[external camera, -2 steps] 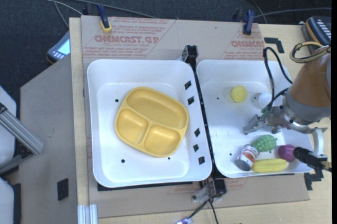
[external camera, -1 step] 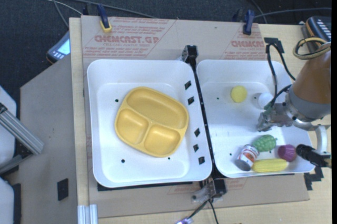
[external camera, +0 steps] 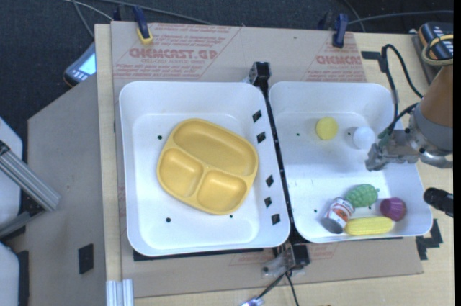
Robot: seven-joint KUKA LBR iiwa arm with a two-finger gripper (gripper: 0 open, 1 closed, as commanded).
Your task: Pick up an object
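Observation:
In the right bin (external camera: 302, 175) lie a yellow ball (external camera: 327, 128), a white ball (external camera: 361, 137), a green bumpy fruit (external camera: 361, 195), a purple fruit (external camera: 392, 209), a yellow corn-like piece (external camera: 369, 226) and a small red-and-white can (external camera: 338, 214). My gripper (external camera: 377, 157) hangs over the bin's right side, just right of and below the white ball. Nothing shows between its fingers.
The left bin (external camera: 144, 211) holds a yellow divided plate (external camera: 207, 165). A black divider with clips (external camera: 268, 153) runs between the bins. Blue clamps (external camera: 142, 27) and cables sit at the bench's back edge.

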